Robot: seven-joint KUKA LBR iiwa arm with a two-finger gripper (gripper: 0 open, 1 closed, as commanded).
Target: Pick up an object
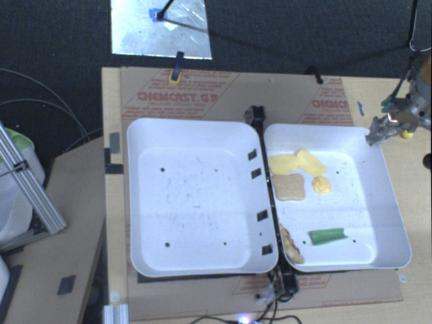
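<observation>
The right bin [378, 201] holds several food-like pieces. Two pale yellow pieces [297, 161] lie near its far left corner, with a small round yellow piece [322, 185] just below them. A tan square cracker [291, 187] lies beside the divider. A green pod [327, 235] rests toward the near side. A brownish piece [291, 244] sits in the near left corner. My gripper [379, 132] hangs at the far right corner of this bin, above its rim, well apart from all the pieces.
The left bin [135, 201] sits beside the right one, joined by black clips [260, 194]. A cardboard sheet [223, 90] lies under both bins. A metal plate [160, 19] lies on the floor beyond. An aluminium frame [27, 187] stands at left.
</observation>
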